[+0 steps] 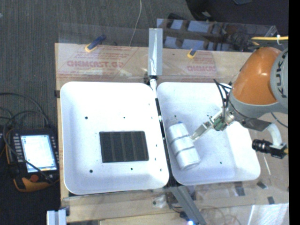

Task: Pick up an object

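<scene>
A pale silvery cylinder (183,145) lies on its side in the left part of the right bin (234,165), close to the divider between the bins. My gripper (198,133) reaches down and to the left from the orange-banded wrist (255,76), and its tip sits right at the cylinder's upper right side. Whether it touches the cylinder is unclear from this angle. A dark ribbed rectangular pad (123,146) lies flat in the middle of the left bin (79,107), far from the gripper.
The arm's bulk covers the right bin's upper right corner. A handheld screen unit (33,153) with cables lies on the floor left of the bench. A grey metal post (155,50) stands behind the bins' junction.
</scene>
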Controlling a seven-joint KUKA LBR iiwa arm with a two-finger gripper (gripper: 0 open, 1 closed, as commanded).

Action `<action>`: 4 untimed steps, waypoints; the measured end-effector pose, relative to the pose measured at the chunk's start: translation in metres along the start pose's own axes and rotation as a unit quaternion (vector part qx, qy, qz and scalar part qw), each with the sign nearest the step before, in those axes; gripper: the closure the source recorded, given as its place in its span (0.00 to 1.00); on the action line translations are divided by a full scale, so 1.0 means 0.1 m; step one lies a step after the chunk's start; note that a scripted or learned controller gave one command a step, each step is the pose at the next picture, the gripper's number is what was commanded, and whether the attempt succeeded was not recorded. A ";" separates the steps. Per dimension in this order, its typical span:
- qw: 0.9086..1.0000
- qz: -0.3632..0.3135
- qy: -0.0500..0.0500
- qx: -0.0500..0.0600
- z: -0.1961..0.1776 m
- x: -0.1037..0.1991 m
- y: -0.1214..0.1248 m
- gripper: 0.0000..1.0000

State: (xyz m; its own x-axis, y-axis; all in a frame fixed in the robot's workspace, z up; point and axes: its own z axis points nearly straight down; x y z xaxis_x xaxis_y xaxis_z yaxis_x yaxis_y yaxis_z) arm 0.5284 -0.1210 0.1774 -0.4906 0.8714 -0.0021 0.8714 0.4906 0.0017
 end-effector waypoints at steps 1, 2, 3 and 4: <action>0.991 0.136 0.000 0.002 0.64 -0.89 -0.23 0.00; 0.980 0.198 0.001 0.002 0.68 -0.61 -0.10 0.00; 0.958 0.288 -0.001 0.001 0.37 -1.11 0.24 0.00; 0.941 0.338 -0.001 0.002 -0.47 -1.12 0.17 0.00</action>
